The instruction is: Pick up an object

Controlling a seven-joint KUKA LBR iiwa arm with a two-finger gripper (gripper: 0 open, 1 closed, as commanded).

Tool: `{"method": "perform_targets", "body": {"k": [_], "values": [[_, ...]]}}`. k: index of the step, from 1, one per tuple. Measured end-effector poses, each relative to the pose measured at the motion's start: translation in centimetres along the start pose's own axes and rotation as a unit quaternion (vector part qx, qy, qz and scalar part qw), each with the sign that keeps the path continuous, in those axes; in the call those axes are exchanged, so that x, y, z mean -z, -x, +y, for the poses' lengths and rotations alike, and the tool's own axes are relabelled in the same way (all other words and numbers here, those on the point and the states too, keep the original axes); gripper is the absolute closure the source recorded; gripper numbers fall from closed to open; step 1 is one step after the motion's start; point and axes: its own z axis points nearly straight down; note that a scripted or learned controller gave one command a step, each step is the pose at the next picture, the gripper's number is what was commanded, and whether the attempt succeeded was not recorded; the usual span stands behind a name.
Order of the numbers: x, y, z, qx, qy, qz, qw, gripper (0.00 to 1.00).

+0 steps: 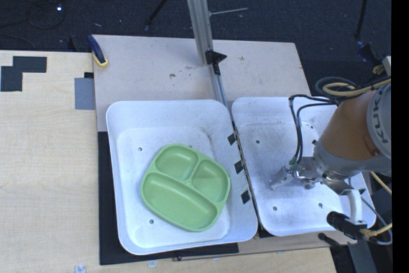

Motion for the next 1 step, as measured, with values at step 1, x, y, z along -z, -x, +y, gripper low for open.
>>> {"method": "perform_targets", "body": {"k": [1], "values": [[1.23,-0.13,0.24,-0.001,0.003,0.002,1.0,1.0]]}}
